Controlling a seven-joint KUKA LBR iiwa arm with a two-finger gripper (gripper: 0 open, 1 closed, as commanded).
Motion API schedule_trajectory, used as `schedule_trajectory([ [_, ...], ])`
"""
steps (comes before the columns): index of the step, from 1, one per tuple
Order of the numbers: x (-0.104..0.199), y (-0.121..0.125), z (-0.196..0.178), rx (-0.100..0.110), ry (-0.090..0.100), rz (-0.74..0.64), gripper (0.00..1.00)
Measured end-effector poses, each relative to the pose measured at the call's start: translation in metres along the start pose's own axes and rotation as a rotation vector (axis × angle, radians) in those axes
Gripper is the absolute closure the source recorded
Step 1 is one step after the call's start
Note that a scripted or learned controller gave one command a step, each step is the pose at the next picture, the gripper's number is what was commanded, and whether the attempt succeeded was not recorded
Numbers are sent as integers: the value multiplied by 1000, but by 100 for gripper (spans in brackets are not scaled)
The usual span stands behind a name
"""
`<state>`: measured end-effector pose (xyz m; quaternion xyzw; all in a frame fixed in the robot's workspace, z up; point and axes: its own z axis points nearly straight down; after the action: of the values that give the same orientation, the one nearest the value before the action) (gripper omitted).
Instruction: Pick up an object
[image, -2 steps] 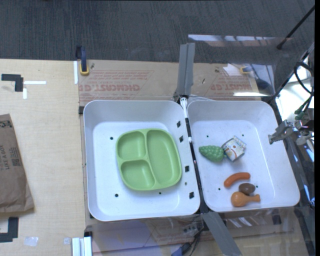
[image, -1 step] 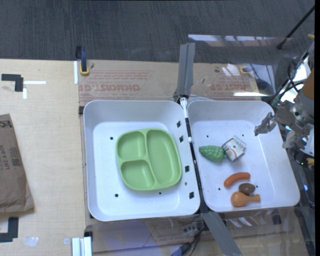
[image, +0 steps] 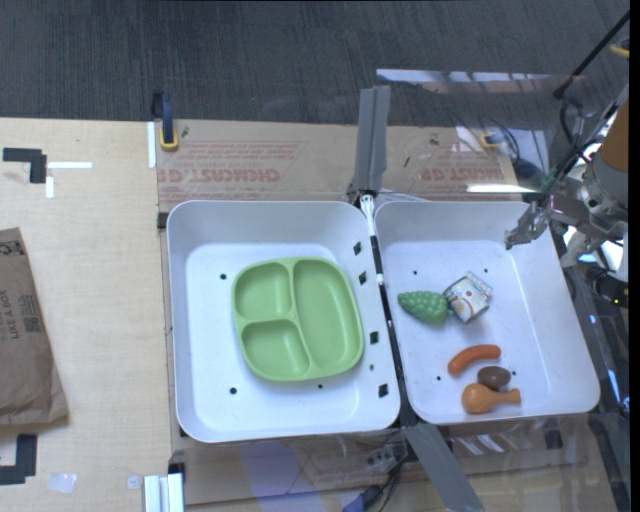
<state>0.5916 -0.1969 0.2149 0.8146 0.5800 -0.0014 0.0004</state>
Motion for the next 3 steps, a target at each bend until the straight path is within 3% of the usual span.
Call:
schedule_trajectory([
  [1, 72, -40, 74, 1, 2, -373, 0],
  [2, 5, -76, 97, 1, 2, -410, 0],
  [3, 62, -54, 122, -6, 1, -513, 0],
])
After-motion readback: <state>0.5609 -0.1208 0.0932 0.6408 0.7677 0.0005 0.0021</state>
